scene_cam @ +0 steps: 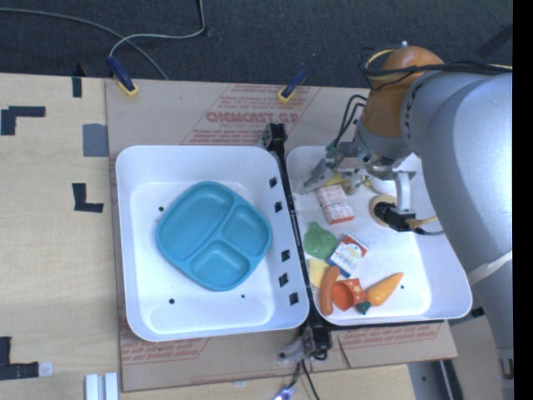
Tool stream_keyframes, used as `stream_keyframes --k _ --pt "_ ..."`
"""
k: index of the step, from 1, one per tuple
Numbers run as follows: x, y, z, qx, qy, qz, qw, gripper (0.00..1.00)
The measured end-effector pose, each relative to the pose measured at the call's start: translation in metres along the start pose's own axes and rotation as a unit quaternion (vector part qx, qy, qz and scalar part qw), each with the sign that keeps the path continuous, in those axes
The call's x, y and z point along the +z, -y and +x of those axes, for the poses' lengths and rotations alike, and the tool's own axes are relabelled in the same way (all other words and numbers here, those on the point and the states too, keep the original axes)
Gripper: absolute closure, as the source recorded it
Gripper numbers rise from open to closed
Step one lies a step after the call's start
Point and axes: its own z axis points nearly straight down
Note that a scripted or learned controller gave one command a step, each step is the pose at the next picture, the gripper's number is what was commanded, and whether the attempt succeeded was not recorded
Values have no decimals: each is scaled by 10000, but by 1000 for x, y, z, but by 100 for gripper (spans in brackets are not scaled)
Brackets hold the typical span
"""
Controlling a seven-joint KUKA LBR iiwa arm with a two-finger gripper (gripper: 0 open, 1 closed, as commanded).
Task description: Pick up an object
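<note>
on cardboard (241,119) behind bins: red print "chemcast".

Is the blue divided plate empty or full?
Empty. The blue plate lies flat in the left bin, and all three compartments show bare blue.

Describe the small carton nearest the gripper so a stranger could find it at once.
Start at the right-hand white bin, the one holding the toy food rather than the blue plate. Near its upper end, just below the gripper, lies a small carton. It is pale pink and boxy, apart from the green, orange and red pieces clustered lower down.
</note>
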Motion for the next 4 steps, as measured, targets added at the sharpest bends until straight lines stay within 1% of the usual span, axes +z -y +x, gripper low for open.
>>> stream_keyframes --k 1,4 --pt "0 0 -11 5 0 1 10000 0" --pt "0 0 -19 3 0 2 10000 0"
